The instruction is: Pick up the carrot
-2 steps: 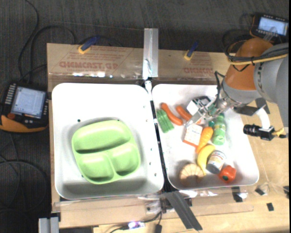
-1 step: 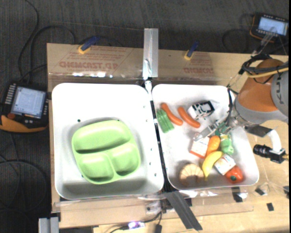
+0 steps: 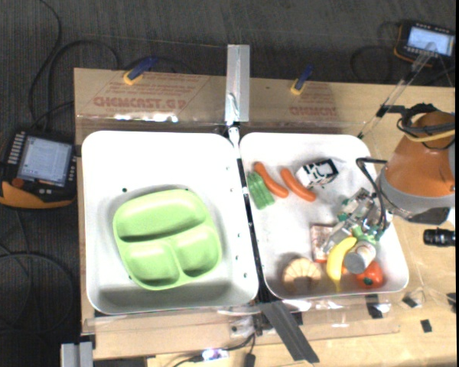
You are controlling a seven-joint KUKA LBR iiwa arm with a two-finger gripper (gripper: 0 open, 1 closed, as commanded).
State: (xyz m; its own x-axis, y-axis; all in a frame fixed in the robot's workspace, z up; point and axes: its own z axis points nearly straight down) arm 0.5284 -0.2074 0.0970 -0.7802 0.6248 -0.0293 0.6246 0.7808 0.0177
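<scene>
1. We locate the carrot [image 3: 268, 180] in the right bin [image 3: 287, 145], upper-left area, lying flat at a slant; its green top touches or overlaps a green vegetable [image 3: 259, 190] beside it.
2. A second orange piece [image 3: 297, 184] lies just to its right, similar in colour, so we check the green top before committing.
3. We judge the carrot to be a light, rigid, smooth plastic toy: it should not deform, but it may roll or slip.
4. We recommend closing across the mid-body, jaws square to its long axis, clear of the green vegetable.
5. The tool [image 3: 361, 219] hangs over the clutter near the banana [image 3: 337, 258], well apart from the carrot; we cannot tell its state, released or clenched.
</scene>
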